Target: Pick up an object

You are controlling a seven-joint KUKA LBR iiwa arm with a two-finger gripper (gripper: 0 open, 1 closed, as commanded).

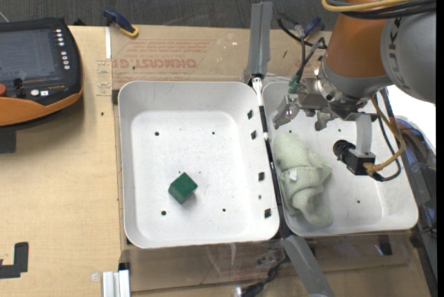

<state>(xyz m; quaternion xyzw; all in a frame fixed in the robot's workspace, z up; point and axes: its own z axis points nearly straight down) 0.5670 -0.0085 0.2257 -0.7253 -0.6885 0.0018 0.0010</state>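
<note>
hand (303, 113) over right bin, grip state unclear | pale cloth (300, 175) just below | green block (183, 187) in left bin

upside-down "chemcyst" on cardboard (166, 56).

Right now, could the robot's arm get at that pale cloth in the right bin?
Probably yes. The gripper hangs just above the crumpled cloth in the right bin, and nothing lies over the cloth.
</note>
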